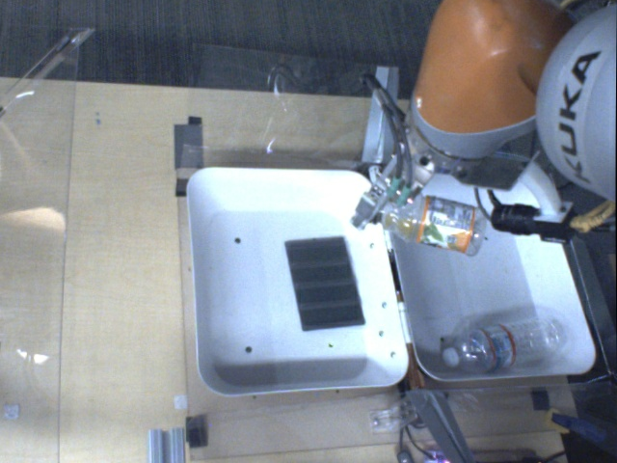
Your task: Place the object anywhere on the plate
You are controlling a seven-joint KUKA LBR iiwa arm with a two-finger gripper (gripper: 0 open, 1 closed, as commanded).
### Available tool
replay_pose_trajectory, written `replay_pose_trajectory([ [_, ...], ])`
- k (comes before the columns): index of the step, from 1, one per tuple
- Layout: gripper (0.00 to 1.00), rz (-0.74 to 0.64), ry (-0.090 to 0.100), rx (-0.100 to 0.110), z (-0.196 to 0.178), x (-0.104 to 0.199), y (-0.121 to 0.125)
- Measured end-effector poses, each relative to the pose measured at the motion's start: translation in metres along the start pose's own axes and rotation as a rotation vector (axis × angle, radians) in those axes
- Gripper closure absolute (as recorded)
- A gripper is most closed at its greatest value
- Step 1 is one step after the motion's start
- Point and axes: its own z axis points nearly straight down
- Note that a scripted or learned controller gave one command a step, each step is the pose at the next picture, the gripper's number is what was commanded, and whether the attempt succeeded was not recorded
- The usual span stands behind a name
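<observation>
Two shallow white bins side by side. Left bin (207, 258): dark ribbed plate (325, 283) lying flat near the middle, long side running up and down the frame, well apart from every wall.

At centre frame, above the seam between the bins: gripper (386, 201), partly masked by cables and the wrist. State of the pincer: cannot tell (too small and cluttered to judge wide or narrow).

Just right of the gripper: small labelled bottle (439, 228), clear body, orange and green label, lying on its side over the upper left corner of the right bin (511, 287), neck end toward the gripper. Contact between the two: not resolvable. Whether resting on the bin floor or raised off it: also unclear.

Handling, as judged: light, thin-walled, smooth, round, so likely to yield under pressure and to roll once set down. Take hold across the body at the label, or at the stiffer neck. Set down with the long axis along the plate's ribs.

Lower right: second, clear bottle (501, 343) on its side, outline faint against the white. Upper right: arm (482, 56), cut off by the frame edge.
</observation>
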Motion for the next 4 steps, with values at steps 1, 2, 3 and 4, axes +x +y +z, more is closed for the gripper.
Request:
replay_pose_trajectory([
  [1,1.0,-0.013,0.001,0.0,-0.036,0.001,0.027],
  [2,1.0,-0.229,0.0,0.0,-0.039,0.047,-0.03],
  [3,1.0,-0.279,0.001,0.0,-0.053,0.067,-0.017],
  [4,1.0,-0.276,0.004,0.001,0.051,0.089,0.07],
])
